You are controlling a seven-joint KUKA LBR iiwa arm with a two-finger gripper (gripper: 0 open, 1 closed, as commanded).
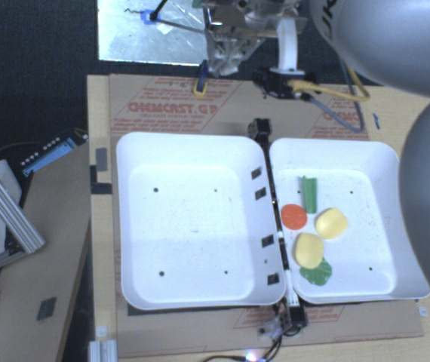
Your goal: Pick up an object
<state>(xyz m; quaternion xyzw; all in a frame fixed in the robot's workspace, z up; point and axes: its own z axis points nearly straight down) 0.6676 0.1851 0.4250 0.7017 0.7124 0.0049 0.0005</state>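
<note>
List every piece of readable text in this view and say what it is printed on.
"CHEMCAST" in red, followed by letters too blurred to read, on the brown board behind the left bin.
More red printing on the same board behind the right bin: too blurred to read.
Red printing on the board's front edge below the bins: too small to read.
Large dark letters on the grey arm: cut off, unreadable.

I count two white bins (188,145) side by side below me. In the right one lie two yellow pieces (331,222), one orange disc (293,216), one green stick (308,194) and one green leafy piece (317,274).
</note>
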